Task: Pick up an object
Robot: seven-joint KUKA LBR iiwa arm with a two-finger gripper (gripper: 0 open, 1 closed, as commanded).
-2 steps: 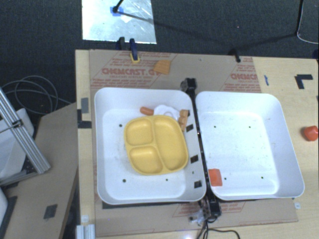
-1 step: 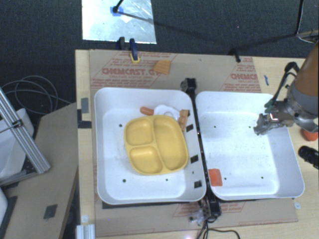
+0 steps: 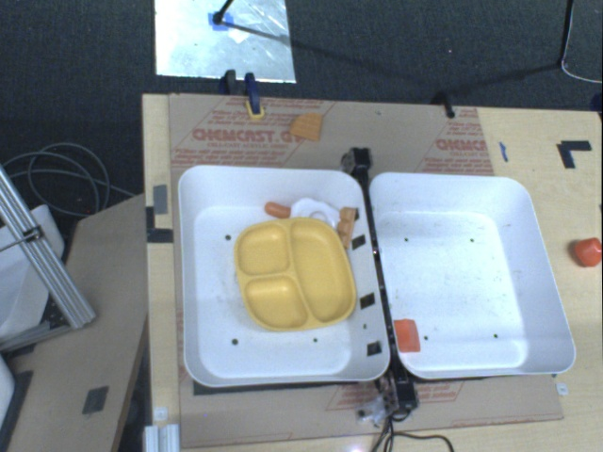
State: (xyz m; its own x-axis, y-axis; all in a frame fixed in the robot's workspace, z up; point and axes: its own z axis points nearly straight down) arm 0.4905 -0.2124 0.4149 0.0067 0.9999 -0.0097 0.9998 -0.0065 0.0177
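1. One yellow divided plate [image 3: 294, 275] with three compartments lies flat in the left bin [image 3: 209, 252], about in its middle.
2. At the far edge of this plate there are three small things: one orange sausage-shaped piece [image 3: 277, 210], one white object [image 3: 314, 211] partly hidden by the plate, and one small brown block [image 3: 347, 222] just beside the bin's right wall.
3. One orange-red block [image 3: 406, 335] lies in the right bin [image 3: 490, 281], in its near left corner, close to the divider between the bins.
4. The two white bins stand side by side, touching along the middle, on one bench [image 3: 528, 149].
5. One tan flat piece [image 3: 306, 126] lies on the bench beyond the left bin.
6. One red object [image 3: 586, 251] lies on the bench to the right of the right bin, at the picture's edge.
7. One shiny square sheet [image 3: 224, 26] lies on the dark floor beyond the bench.
8. About the gripper's jaws, I cannot tell their state.
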